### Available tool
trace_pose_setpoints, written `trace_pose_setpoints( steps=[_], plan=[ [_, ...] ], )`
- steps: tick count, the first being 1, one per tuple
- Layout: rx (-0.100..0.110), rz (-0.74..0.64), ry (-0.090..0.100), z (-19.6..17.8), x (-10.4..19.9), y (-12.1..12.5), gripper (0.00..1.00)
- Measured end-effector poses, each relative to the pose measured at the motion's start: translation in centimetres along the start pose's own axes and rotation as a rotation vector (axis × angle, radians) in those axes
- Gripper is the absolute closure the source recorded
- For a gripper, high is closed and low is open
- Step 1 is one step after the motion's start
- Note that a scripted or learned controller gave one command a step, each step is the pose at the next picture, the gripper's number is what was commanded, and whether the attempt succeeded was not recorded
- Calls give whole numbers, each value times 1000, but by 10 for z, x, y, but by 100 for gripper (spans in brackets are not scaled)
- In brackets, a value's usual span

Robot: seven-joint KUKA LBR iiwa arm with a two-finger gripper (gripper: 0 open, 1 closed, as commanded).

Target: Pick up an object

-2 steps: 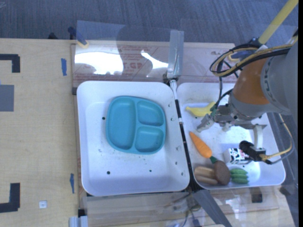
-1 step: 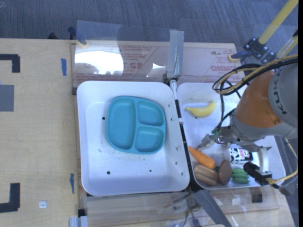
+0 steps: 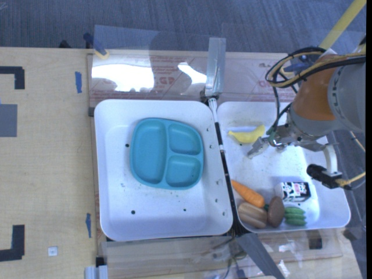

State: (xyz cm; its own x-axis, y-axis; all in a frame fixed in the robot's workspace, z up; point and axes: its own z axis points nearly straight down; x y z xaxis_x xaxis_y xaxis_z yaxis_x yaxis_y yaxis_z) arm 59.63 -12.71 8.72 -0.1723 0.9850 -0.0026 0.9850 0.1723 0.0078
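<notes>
Robotics lab, taped bench (image 3: 46, 156), white bins (image 3: 110, 173)

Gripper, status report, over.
Gripper over right bin, holding nothing. Banana beside it. Carrot and other food nearer front.

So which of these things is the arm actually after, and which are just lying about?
For the job, any could be picked:
banana
carrot
milk carton
bread roll
gripper

Lying about:
blue plate
blue tape

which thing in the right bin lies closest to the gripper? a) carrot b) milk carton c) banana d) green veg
c: the banana lies just left of the gripper near the right bin's top, while the carrot and the rest sit along the bottom edge.
</notes>
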Motion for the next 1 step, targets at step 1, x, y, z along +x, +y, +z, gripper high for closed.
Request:
trace_pose_setpoints(
  steps=[1],
  plan=[
    [2, 64, 1, 1, 14, 53, 0]
  ],
)
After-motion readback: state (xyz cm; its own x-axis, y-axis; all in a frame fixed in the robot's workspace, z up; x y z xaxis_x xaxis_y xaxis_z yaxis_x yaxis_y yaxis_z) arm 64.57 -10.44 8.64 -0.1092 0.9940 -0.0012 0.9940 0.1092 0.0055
